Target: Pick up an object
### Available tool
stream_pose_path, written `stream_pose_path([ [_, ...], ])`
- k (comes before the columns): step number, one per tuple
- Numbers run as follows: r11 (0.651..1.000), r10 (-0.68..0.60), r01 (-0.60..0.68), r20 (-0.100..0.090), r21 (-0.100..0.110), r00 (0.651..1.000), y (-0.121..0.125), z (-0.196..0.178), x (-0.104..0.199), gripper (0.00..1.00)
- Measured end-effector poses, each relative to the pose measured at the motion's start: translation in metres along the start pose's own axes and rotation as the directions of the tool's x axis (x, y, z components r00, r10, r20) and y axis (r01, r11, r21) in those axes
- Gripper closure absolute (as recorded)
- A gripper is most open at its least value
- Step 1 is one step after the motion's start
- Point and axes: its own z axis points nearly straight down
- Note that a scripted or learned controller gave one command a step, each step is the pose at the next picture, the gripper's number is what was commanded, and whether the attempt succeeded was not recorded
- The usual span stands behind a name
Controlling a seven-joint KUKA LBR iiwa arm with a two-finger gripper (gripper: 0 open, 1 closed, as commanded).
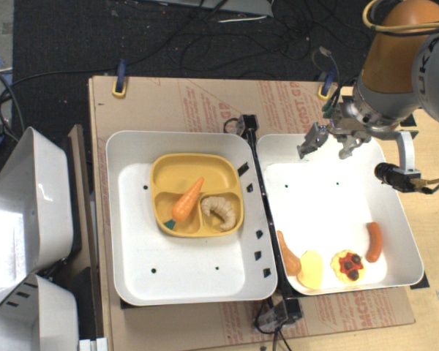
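Note:
My gripper (pixel 328 146) hangs over the far edge of the right bin (pixel 336 196), fingers spread apart with nothing between them. At that bin's near edge lie a sausage (pixel 374 241), a small pizza-like toy with red and dark toppings (pixel 349 265), a pale yellow piece (pixel 312 269) and an orange drumstick-shaped piece (pixel 287 253). In the left bin (pixel 132 254) sits a yellow divided plate (pixel 168 170) that holds a carrot (pixel 188 199) and a pale shrimp (pixel 219 212).
A black divider with clips (pixel 257 196) runs between the two bins. Blue and yellow clamps (pixel 119 80) hold the cardboard bench at its far edge. White containers (pixel 25 218) stand off the bench at the left.

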Motion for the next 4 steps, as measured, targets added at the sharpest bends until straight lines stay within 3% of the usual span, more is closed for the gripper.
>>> stream_pose_path([
  [1, 1.000, -0.002, 0.002, 0.002, -0.013, 1.000, 0.002, -0.008, 0.000, 0.00],
  [3, 1.000, -0.002, 0.002, 0.001, -0.008, 1.000, -0.001, 0.112, 0.007, 0.00],
  [4, 1.000, 0.000, 0.000, 0.001, -0.010, 1.000, -0.001, 0.146, 0.008, 0.00],
])
